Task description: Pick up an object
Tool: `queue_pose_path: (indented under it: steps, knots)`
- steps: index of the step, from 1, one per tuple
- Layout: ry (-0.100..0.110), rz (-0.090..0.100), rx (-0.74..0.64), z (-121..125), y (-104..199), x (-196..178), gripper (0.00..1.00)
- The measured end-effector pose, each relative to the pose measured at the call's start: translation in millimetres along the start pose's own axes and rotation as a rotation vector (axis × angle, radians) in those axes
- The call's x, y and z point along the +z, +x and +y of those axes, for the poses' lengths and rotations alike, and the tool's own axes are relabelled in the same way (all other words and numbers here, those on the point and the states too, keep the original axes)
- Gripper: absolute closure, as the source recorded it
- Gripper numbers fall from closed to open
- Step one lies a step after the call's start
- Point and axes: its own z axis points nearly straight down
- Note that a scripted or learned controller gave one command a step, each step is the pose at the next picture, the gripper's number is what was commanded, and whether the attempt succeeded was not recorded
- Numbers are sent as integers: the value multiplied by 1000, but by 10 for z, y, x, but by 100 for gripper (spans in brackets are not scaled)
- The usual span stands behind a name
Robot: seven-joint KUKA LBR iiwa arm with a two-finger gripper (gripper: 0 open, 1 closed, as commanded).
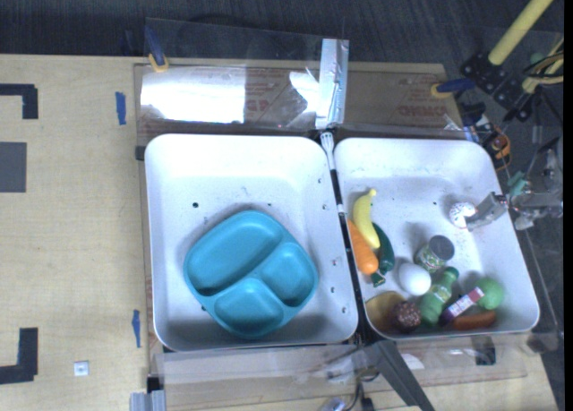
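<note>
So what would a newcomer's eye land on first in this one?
Probably the blue divided plate, alone in the left bin and by far the largest splash of colour. Next, the crowd of small toy foods packed into the right bin's near corner, led by a yellow banana beside an orange carrot and a white egg.

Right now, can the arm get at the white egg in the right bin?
Probably yes. The white egg lies uncovered from above, but a can and a green bottle crowd it, so the fingers have little room.
</note>
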Motion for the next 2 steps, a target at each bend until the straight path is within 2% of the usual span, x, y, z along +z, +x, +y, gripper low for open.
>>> queue_pose_path:
  steps: [1,2]
  knots:
    - [-2,-3,-183,685,-131,497,0]
    - [-8,-2,-105,695,-122,690,0]
